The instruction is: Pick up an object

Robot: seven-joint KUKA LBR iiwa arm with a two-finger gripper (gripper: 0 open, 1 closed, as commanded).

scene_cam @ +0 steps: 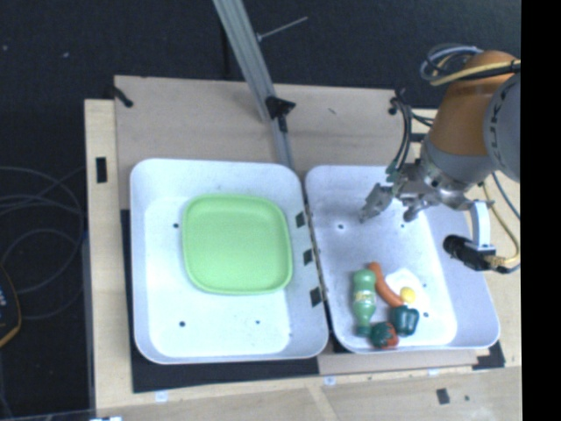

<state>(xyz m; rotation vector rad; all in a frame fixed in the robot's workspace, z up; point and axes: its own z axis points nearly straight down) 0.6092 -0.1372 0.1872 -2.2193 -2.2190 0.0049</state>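
While the claw [390, 206] hangs over the bare upper half of the right bin [342, 235], its two fingers are spread apart with nothing between them. The pickable things sit well apart from it, bunched toward 5 o'clock in the same bin: a green bottle [364, 300], an orange carrot [387, 285] just beside it, a fried egg [408, 287] and a dark green pepper [405, 320], with a further small dark green piece [382, 333] at the front wall. A green plate [237, 244] lies in the left bin [158, 261]. To do this step well, I would aim for the bottle at the clump's 9 o'clock edge, where the floor beside it looks free, set the fingers across its narrow width, and descend straight down. Crowded neighbours could jam a finger, so centring matters.
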